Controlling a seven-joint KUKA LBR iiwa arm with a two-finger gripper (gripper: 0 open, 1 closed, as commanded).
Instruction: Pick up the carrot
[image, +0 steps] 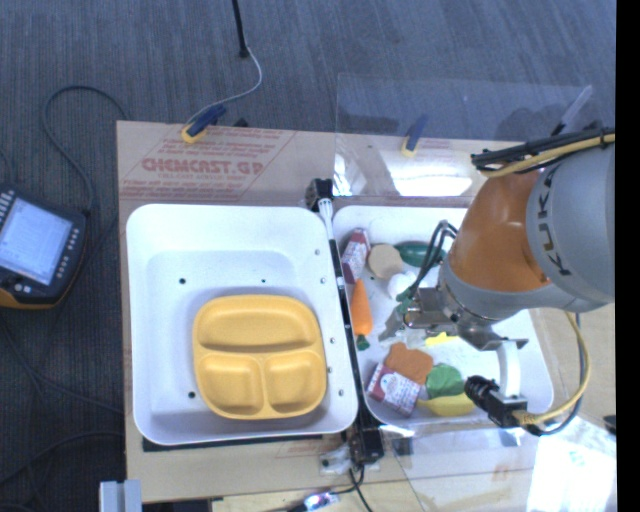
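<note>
My pincer (408, 318) hung low over the right bin (540, 375), near its middle, and whether it was spread or pressed together I cannot tell, since my wrist hid most of it. The carrot (360, 308) lay along that bin's left wall, pointing toward the bench's far and near edges, just beside my pincer but apart from it. Farther along the same wall sat a red packet (353, 252) and a pale round piece (384, 260). Toward the near edge lay another red packet (395, 388), an orange piece (408, 360), a green piece (444, 380) and a yellow piece (452, 404). The left bin (165, 270) carried a yellow divided tray (258, 354).
</note>
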